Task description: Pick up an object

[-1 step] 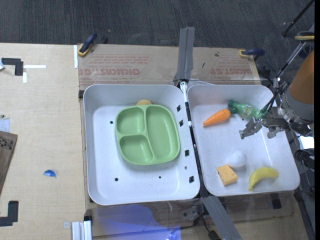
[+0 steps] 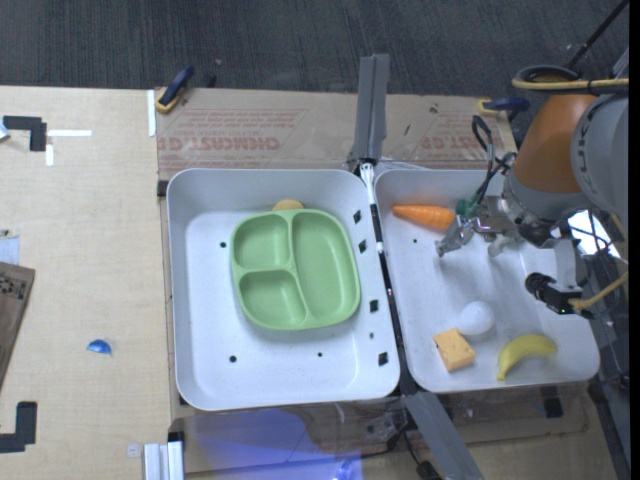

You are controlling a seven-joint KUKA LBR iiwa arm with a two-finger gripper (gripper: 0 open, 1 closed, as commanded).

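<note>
Orange carrot (image 2: 424, 216) is lying flat near the top-left corner of the right bin (image 2: 530, 370), pointy end toward the divider and green top toward the arm. The gripper (image 2: 470, 236) is hovering just to the right of that leafy end and slightly below it, very close, but the carrot isn't between the fingers, so it's holding nothing. Honestly can't tell from this angle whether the jaws are open or shut; the metal bits blur together against the white plastic.

Other stuff in the right bin: a white egg-ish ball (image 2: 475, 318) about mid-floor, a yellow sponge cube (image 2: 454, 350) just below-left of it, nearly touching, and a banana (image 2: 526, 353) off to the right near the front wall. All three sit well apart from the gripper, toward the front of the bin.

Left bin (image 2: 200, 368) has a green divided plate (image 2: 296, 268) sitting in the middle, with a little yellowish thing (image 2: 288, 206) peeking out from behind its far rim.

The grey arm (image 2: 600, 158) with the orange band comes in from the right side over the bin's back corner.
</note>
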